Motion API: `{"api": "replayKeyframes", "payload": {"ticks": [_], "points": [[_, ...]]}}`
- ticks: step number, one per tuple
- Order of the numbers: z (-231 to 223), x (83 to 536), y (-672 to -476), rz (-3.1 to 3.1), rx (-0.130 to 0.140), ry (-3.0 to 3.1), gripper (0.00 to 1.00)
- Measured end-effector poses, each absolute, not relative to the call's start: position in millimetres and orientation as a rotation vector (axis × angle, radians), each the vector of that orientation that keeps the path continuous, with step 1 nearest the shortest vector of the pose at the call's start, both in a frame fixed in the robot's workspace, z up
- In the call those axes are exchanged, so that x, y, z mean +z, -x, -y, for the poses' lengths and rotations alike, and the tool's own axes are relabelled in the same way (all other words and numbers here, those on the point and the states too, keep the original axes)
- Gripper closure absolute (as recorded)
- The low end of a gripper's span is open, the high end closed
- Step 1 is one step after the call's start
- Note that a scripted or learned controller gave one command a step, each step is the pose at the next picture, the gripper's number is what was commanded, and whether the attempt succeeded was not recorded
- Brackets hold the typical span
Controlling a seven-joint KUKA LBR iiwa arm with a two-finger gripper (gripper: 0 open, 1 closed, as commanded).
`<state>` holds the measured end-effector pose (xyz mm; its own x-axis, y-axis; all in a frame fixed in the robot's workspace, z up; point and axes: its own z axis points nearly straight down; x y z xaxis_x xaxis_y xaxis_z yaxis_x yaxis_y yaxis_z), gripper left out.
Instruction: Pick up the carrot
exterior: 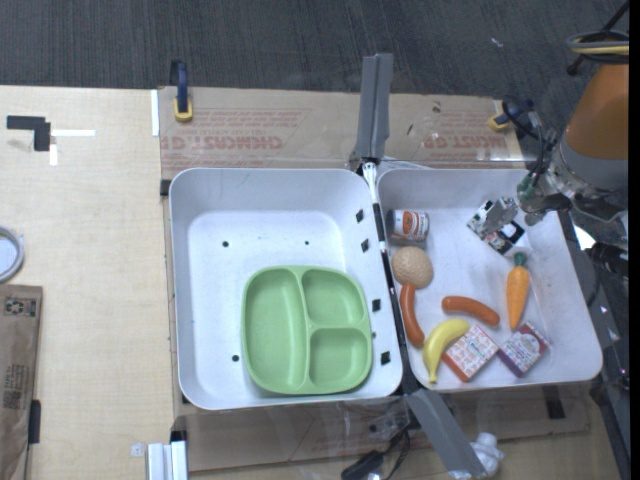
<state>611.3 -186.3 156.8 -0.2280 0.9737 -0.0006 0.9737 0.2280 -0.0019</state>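
The carrot (517, 291) lies in the right bin (455, 190), near its right wall, leaf end pointing up toward the hand (497, 225), which hovers just above and slightly left of it without touching. Left of the carrot sit a sausage (470, 310), a banana (440, 345), a second sausage (409, 314), a round bun (411, 266) and a small can (408, 225); two small cartons (470, 353) lie near the front wall. The left bin (200, 268) holds a green divided plate (307, 329). Both bins rest on a pale wooden counter (80, 228) beside dark floor. The hand holds nothing, but how far it is open cannot be told.
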Motion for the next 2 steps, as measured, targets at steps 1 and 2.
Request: {"api": "replayKeyframes", "payload": {"ticks": [1,2], "points": [[213.0,108.9,-570.4,2.723,-0.016,1.641,0.0],[210.9,109.4,-557.7,2.292,-0.049,2.19,0.0]]}}
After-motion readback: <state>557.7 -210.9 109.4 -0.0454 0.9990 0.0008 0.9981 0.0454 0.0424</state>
